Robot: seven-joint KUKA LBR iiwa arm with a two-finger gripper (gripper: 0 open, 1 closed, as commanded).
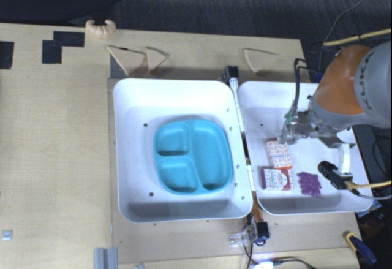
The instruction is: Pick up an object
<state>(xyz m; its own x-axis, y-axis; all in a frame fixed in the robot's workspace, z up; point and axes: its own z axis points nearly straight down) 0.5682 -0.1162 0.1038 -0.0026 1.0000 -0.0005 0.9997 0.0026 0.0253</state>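
In the right bin (263,102) lie a small patterned white box (277,154), a red and white packet (277,178) below it, and a purple bunch of grapes (310,184) at the packet's right. My gripper (290,131) hangs low over the right bin, just above and to the right of the patterned box. Nothing shows between its fingers. The left bin (131,139) holds a blue divided plate (193,155).
The grey arm with its orange band (340,87) reaches in from the right over the right bin's far side. A ridge (240,139) separates the two bins. Wooden bench surface (55,157) lies to the left of the bins.
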